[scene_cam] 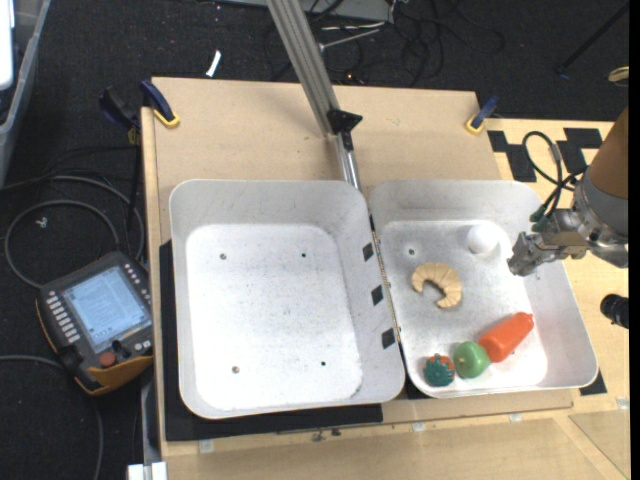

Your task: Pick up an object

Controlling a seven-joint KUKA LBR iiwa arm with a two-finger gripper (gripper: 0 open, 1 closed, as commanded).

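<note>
One teal piece (438, 370), one green ball (471, 359), one orange carrot (506, 335), one croissant (439, 284), one white ball (483, 238), claw (524, 257) state unclear

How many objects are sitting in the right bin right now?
5, all in the right bin: a white ball near the back, a croissant mid-bin, and along the front an orange carrot, a green apple and a teal toy.
</note>
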